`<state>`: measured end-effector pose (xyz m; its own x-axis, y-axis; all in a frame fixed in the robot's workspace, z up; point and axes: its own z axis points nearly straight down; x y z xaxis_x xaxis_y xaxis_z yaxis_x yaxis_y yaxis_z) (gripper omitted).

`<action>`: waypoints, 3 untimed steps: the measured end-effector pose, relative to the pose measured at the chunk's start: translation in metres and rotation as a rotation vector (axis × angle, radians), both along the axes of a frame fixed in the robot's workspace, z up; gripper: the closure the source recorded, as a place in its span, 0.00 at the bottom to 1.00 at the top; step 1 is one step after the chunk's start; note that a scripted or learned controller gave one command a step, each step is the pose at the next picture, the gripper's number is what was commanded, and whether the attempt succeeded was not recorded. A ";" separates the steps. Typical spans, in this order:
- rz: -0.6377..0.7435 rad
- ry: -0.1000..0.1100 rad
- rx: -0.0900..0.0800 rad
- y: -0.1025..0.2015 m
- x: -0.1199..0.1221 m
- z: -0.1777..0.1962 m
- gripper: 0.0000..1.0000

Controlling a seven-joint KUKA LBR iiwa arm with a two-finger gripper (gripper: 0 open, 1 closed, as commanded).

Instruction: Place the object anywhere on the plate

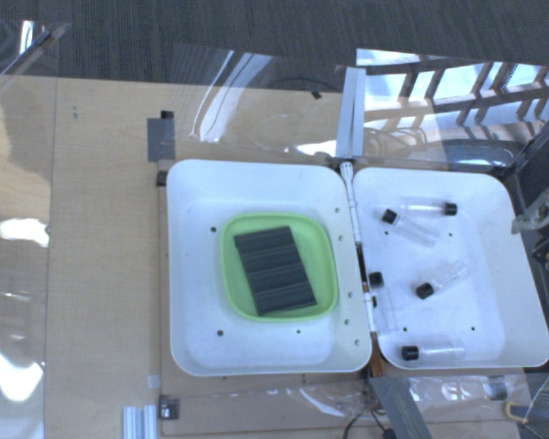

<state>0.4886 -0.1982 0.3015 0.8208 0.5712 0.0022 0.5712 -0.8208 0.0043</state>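
Observation:
A dark grey ribbed block (274, 270) lies flat on the light green plate (231, 245), slightly turned, near the plate's middle. The plate sits in the left white bin (192, 199). Part of the arm and its gripper (538, 216) shows at the far right edge, beyond the right bin's rim and well away from the plate. Nothing is visible between it and the block.
The right white bin (485, 245) holds several clear vials with black caps: a pair at the top (419, 213), one in the middle (441, 279), one at the front (433, 349). A loose black cap (375, 280) lies by the divider.

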 end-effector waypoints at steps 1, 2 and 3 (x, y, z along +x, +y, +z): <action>-0.103 -0.007 -0.001 0.064 0.001 0.044 0.00; -0.234 0.002 0.002 0.024 -0.001 -0.001 0.00; -0.291 0.001 0.002 -0.008 -0.001 -0.026 0.00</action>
<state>0.4881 -0.2059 0.2754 0.9502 0.3117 0.0022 0.3117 -0.9502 0.0015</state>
